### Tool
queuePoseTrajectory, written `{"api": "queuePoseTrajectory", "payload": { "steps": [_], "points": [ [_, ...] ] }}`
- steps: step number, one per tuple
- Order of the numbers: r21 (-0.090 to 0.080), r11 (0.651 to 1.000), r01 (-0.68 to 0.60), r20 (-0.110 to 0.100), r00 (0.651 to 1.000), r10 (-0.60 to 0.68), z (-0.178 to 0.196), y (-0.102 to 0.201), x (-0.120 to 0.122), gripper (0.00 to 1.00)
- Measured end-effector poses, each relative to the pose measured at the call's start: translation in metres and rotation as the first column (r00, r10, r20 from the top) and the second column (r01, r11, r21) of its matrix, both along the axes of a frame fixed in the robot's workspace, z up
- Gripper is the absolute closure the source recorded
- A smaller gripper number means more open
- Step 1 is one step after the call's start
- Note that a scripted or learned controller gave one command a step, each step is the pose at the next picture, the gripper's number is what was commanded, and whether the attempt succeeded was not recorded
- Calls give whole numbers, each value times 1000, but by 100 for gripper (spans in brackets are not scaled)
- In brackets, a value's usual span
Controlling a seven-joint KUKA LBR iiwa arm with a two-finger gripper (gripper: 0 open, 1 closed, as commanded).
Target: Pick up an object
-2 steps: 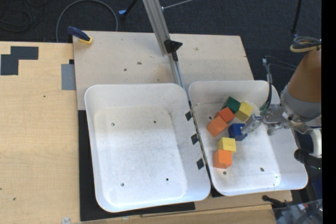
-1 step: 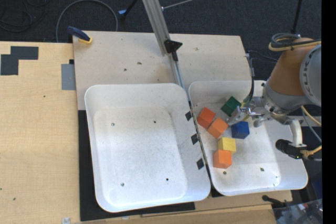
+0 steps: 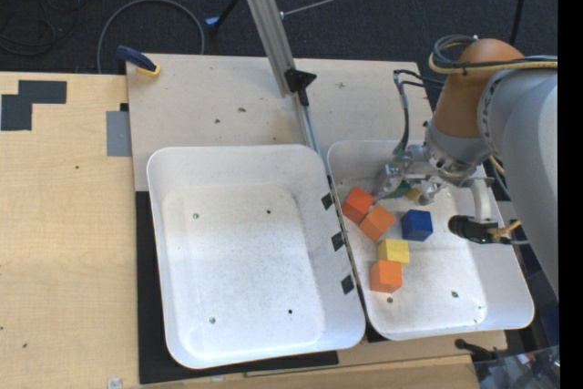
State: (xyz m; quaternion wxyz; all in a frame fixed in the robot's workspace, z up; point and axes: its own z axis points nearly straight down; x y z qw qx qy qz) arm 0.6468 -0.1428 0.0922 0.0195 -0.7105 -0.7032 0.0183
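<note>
The gripper (image 3: pixel 409 180) hangs low over the right bin (image 3: pixel 510 310), near its far wall; whether it is clenched or released, I cannot tell. Just beside it sit two orange cubes (image 3: pixel 367 212) touching each other, then a blue cube (image 3: pixel 416 225), a yellow cube (image 3: pixel 394 250) and another orange block (image 3: pixel 385 275). These look light, rigid and flat-sided, so a squeeze across opposite faces should do, and the blue one stands clearest.

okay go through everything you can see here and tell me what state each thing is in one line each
Gripper: low over the right bin, fingers hard to read.
Right bin: holds five blocks.
Orange blocks: three, lying loose.
Yellow block: loose, touching an orange one.
Blue block: loose, apart.
</note>
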Motion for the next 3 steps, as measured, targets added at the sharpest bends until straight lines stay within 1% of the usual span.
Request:
{"api": "queuePoseTrajectory", "payload": {
  "steps": [1,2,3],
  "points": [
    [-2,1000,-5,49,999,5,-1,-25,-47,0],
    [-1,1000,-2,-16,1000,2,-2,-26,9,0],
    [-2,1000,-5,49,999,6,-1,-42,-59,0]
  ]
}}
